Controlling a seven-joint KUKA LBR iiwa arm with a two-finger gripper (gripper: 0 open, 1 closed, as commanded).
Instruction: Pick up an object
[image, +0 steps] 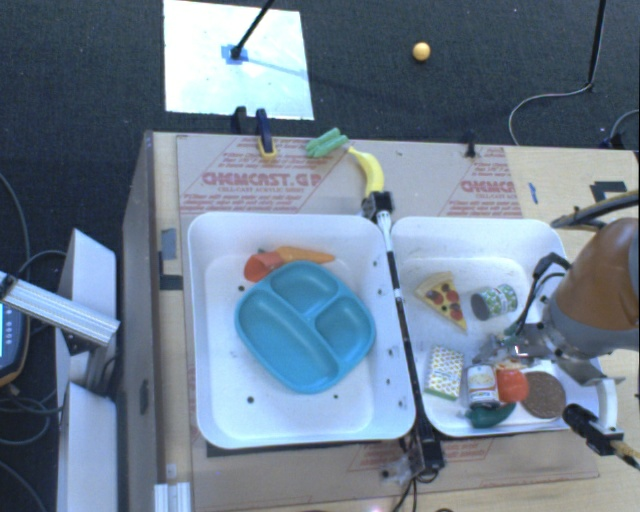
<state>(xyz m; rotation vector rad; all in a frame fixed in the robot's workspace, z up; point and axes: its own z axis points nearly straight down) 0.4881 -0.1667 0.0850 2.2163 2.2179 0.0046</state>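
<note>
The right bin (470, 235) holds a pizza slice (443, 299), a small green-labelled can (494, 300) lying on its side, a green and white packet (445, 372), a small jar (481, 384), a red piece (511, 385), a dark green piece (487, 414) and a brown round disc (545, 395). My gripper (508, 352) hangs low over the bin's near right part, just above the jar and the red piece. The wrist with its orange band (605, 272) covers the bin's right side.
The left bin (225, 240) holds a blue divided plate (304, 325), with an orange carrot (305, 255) and a red piece (260, 266) behind it. A banana (368, 171) and a green item (325, 143) lie on the cardboard behind the bins.
</note>
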